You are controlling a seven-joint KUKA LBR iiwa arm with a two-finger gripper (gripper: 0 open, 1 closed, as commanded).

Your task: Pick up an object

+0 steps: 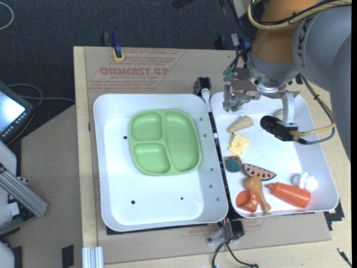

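My gripper hangs over the far left corner of the right bin, just behind a beige wedge-shaped toy. Nothing shows held in it. Toy food lies along the bin's left and front. There is a yellow cheese wedge, a small teal and red piece, a watermelon slice, a drumstick lying on a red tomato, an orange carrot-like piece and a small white piece.
The left bin holds a green divided plate near its middle. A black part on a cable hangs from the arm over the right bin's far side. The grey arm with its orange band fills the upper right.
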